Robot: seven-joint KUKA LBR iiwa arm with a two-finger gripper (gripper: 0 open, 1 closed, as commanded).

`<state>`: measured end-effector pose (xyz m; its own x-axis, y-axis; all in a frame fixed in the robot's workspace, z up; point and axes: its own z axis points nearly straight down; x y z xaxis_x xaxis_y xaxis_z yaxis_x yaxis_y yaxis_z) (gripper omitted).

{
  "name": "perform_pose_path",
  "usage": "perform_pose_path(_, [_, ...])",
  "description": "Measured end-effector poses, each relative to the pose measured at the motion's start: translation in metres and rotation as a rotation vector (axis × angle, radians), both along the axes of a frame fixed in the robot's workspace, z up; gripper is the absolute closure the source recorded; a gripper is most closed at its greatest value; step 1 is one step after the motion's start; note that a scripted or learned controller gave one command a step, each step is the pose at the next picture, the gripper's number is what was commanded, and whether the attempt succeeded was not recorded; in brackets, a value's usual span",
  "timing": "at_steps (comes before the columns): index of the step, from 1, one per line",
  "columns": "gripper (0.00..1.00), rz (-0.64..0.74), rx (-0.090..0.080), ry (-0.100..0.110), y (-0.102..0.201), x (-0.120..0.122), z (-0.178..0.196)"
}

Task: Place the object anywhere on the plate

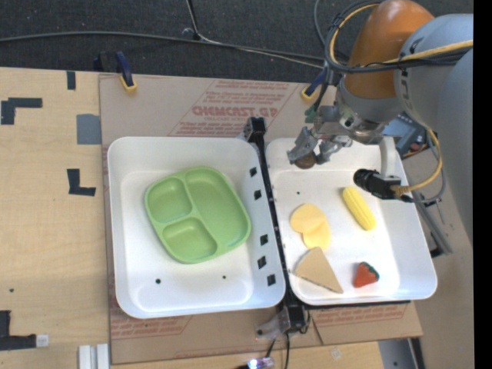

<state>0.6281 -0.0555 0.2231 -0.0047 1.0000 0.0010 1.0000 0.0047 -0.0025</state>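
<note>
The gripper point(306, 154) hangs over the right bin's point(407, 283) far left corner, pinching a small brown object point(304, 160) between its fingers, while the green plate point(197, 214) sits mid-floor in the left bin point(123, 229).

cardboard sheet point(231, 106) | red print "CHEMCAST GP", upside down, partly legible

We are viewing the grey arm point(450, 68), its orange band point(388, 33), looping yellow and black cables point(361, 18), and a metallic gripper point(311, 148).
</note>
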Motion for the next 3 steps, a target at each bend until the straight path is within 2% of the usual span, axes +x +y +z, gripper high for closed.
perform_pose_path(3, [1.00, 0.000, -0.001, 0.002, 0.136, -0.071, -0.020])
